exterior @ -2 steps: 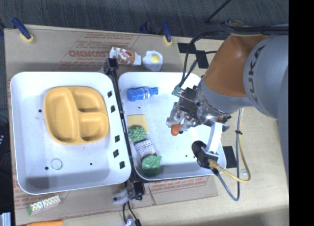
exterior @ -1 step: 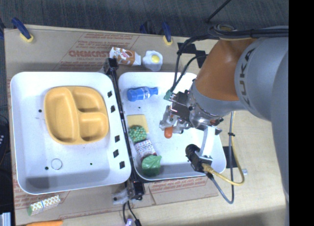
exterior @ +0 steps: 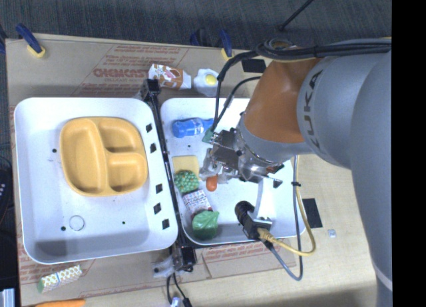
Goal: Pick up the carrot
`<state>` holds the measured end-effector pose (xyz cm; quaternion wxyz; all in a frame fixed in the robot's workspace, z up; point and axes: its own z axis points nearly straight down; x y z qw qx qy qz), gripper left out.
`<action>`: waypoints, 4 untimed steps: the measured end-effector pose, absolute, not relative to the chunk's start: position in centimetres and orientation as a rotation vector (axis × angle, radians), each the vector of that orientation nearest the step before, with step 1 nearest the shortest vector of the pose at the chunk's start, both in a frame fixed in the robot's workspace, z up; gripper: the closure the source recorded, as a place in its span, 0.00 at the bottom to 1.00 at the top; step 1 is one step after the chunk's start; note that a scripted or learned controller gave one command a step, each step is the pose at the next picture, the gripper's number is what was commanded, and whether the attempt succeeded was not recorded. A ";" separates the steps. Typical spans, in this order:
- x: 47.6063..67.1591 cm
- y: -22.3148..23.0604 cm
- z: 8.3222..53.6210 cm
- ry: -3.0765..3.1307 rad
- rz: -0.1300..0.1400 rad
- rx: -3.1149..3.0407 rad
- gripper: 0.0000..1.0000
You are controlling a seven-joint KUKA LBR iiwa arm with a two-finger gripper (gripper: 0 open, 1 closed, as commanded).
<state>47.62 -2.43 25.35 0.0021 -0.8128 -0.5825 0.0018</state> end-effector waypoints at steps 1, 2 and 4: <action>47.6 -4.4 27.0 -1.915 0.004 -2.488 1.00; 47.7 -3.0 28.5 -1.657 0.004 -2.667 1.00; 48.0 1.2 19.1 -1.933 0.009 -2.468 1.00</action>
